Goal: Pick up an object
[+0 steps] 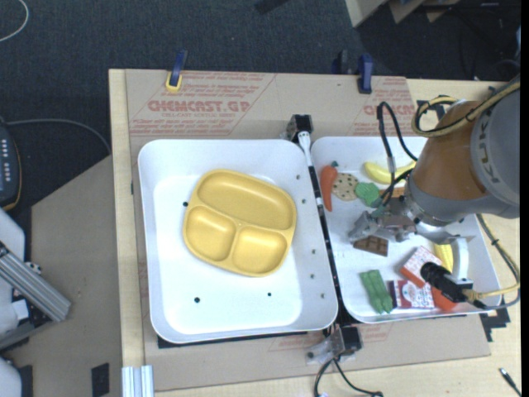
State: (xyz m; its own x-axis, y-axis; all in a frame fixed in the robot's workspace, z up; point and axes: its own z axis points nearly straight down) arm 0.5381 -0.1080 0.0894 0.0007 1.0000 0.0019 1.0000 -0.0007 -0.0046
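Note:
The right bin [350,265] holds several toy foods. An orange carrot [328,185], a speckled cookie [345,187], a yellow banana [381,172] and a small green piece [367,193] lie at its far left. My gripper [374,225] is low in the middle of this bin, just above a brown chocolate bar [371,244]. A green pickle [376,290], a red and white packet [415,294] and a red box [417,262] lie near the front. The arm [450,172] hides the bin's far right part.
The left bin [154,222] bears a yellow divided plate [240,222] in its middle. A black rail [318,213] runs between the two bins. Cables loop over the arm at the back right [388,131].

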